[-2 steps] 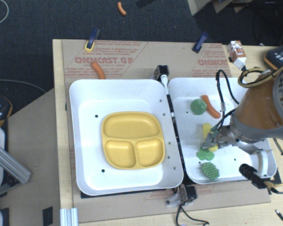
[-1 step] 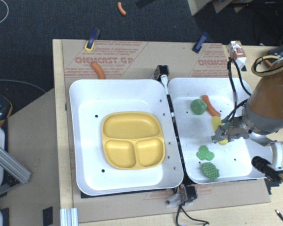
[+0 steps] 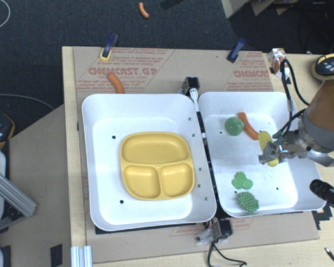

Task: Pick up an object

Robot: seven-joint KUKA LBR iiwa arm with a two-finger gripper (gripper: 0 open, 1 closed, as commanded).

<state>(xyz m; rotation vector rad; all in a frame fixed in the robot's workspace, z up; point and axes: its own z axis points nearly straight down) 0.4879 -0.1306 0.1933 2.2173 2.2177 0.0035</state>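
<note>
Your gripper (image 3: 273, 153) sits low in the right bin (image 3: 284, 107), toward its right side, reaching in from the right with the orange-banded arm (image 3: 325, 113) above it. It is right down on a yellow object (image 3: 266, 142), banana-like in shape; one end of the yellow shows above the tool and another bit shows just below it, so the piece looks to run through or under the tool. You cannot tell from this angle how wide the tool stands or whether it actually grips the yellow piece. Just left of it, touching or nearly touching the yellow object's upper end, lies an orange carrot-like stick (image 3: 247, 124), and beside that a round green ball (image 3: 233, 126). Nearer the bin's front edge you have a flat green leafy piece (image 3: 242, 180) and, just below it, a knobbly green piece (image 3: 247, 201). The left bin (image 3: 97, 149) holds a yellow three-compartment tray (image 3: 156, 164), sitting flat. Outside the bins, an orange stick (image 3: 116, 83) lies on the cardboard (image 3: 156, 68) behind the left bin, and another small orange piece (image 3: 143, 9) is on the dark floor.
</note>
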